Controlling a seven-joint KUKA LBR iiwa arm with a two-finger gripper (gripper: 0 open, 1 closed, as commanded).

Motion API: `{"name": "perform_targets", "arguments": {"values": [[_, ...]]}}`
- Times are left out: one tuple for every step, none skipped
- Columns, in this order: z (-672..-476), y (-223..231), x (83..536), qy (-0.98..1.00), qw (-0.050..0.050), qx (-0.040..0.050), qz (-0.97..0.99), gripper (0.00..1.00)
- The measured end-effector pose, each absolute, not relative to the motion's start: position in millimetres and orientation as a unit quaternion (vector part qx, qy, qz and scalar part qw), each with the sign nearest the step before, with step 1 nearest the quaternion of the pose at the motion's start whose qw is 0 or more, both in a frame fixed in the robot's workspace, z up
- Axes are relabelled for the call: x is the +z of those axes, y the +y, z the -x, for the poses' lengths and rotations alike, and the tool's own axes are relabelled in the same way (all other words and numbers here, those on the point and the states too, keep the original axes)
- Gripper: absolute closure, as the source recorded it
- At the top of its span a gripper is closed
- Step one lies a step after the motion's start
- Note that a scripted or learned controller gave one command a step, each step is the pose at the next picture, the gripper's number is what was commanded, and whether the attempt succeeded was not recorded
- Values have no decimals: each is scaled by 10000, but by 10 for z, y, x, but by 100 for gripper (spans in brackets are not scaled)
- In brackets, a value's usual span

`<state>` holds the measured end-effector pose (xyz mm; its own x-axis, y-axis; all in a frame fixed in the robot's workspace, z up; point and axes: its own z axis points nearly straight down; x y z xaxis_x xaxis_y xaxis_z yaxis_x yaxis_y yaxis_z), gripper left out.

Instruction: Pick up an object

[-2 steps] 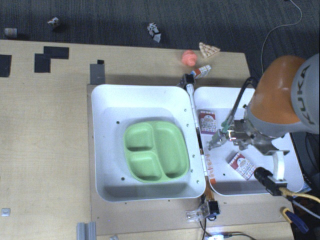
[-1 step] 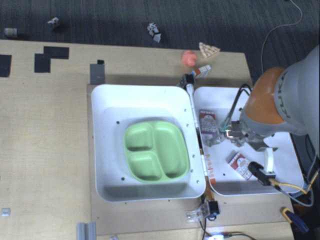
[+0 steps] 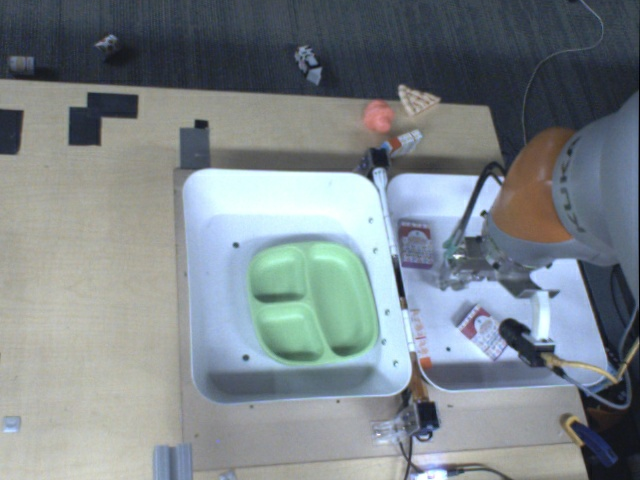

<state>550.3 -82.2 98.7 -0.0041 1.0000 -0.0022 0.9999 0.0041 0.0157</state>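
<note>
A green divided plate [image 3: 310, 300] lies in the left bin [image 3: 210, 268]. In the right bin [image 3: 570, 298] lie two small red and white packets: one [image 3: 416, 244] near the bin's left wall, the other [image 3: 482, 331] toward the front. My gripper [image 3: 455, 271] hangs low over the right bin, between the two packets and just right of the upper one. I see nothing held in it.
Behind the bins on the bench lie a pink ball [image 3: 379, 117], a slice-shaped toy [image 3: 418, 100] and a small tube [image 3: 403, 143]. Small items lie scattered on the dark floor beyond. The bench to the left of the bins is bare wood.
</note>
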Motion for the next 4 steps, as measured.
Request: {"name": "perform_targets", "arguments": {"values": [[-5501,-821,985,7084,61,47,-7058,0],[-5513,-814,1092,7094,71,60,-7048,100],[-5176,-1743,896,7078,30,3,-7064,100],[-5175,-1726,886,7079,15,9,-7063,0]]}}
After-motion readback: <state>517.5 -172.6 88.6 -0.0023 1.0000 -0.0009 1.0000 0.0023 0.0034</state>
